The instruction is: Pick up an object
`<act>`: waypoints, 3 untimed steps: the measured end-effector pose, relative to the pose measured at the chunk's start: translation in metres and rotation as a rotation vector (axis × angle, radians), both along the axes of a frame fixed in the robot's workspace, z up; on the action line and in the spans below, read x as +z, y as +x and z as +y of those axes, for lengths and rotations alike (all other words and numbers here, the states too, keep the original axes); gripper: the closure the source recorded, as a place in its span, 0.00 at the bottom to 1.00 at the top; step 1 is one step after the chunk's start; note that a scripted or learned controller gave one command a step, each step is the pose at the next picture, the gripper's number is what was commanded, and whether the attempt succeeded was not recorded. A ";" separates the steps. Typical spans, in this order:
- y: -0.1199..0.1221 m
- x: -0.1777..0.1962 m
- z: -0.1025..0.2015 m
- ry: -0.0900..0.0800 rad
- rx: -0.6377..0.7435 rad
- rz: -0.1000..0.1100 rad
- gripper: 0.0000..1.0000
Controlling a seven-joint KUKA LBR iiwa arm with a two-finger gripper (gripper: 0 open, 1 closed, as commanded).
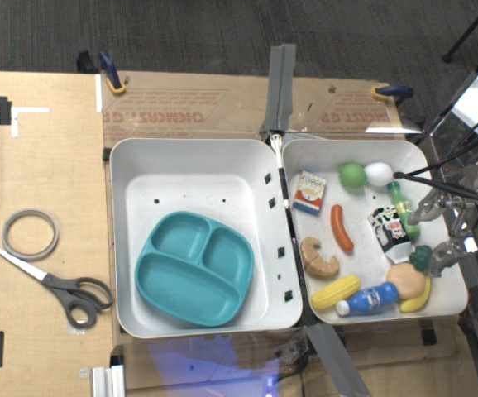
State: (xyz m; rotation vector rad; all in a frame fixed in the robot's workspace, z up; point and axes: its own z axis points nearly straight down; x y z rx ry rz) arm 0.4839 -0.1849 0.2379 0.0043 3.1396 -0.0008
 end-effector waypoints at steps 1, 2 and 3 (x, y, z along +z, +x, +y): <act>-0.006 -0.146 0.012 0.000 0.082 0.000 0.00; 0.050 -0.146 0.068 0.000 -0.004 -0.002 0.00; -0.006 -0.146 0.080 0.000 -0.200 -0.001 0.00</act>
